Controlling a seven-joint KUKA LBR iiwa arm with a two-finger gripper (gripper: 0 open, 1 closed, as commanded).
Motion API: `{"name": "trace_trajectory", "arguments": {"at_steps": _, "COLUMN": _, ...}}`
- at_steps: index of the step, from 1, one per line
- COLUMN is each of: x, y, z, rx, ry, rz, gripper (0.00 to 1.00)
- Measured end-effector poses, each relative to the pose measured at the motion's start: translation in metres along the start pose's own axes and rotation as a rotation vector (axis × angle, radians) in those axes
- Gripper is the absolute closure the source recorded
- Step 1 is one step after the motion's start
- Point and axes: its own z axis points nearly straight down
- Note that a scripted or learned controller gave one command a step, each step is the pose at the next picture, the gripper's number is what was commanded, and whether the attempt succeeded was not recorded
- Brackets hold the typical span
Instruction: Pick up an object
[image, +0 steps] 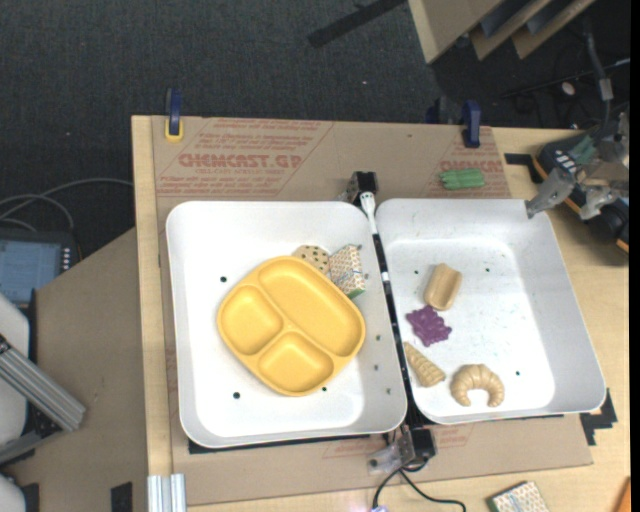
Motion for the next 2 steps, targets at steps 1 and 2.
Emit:
{"name": "trace_trajectory", "arguments": {"at_steps": 1, "x": 0.079, "y": 0.02, "z": 0.062, "rx": 0.007, "ry": 0.005, "rz": -0.008, "gripper": 0.0}}
{"name": "trace_trajectory", "arguments": {"at_steps": 2, "x": 0.169, "y": -0.133, "z": 0.003, "rx": 0.005, "ry": 0.007, "rz": -0.007, "gripper": 0.0}}
